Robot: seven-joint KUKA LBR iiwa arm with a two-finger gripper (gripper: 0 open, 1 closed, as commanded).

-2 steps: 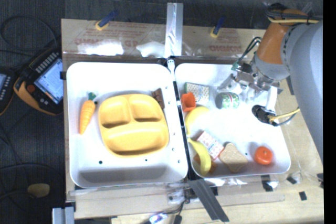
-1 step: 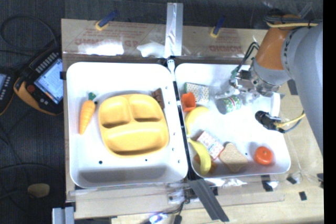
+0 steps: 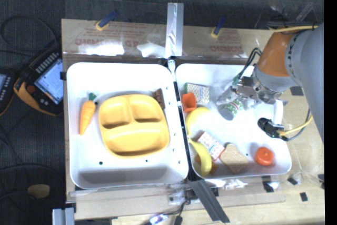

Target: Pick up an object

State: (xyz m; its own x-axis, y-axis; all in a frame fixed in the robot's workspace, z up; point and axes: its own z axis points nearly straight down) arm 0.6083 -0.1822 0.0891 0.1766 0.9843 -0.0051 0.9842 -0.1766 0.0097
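Note:
My gripper hangs over the upper middle of the right bin, reaching in from the right. Directly below its tip lies a small green and white can, tilted on the bin floor; whether the gripper touches it is unclear. To the left lie a green and white packet, an orange block and a yellow round fruit. Along the front of the bin sit a banana, a small pink and white box, a bread slice and an orange tomato.
The left bin holds a yellow divided plate, a toy carrot at its left and a small brown piece by the divider. A black cable fitting hangs from the arm over the right bin.

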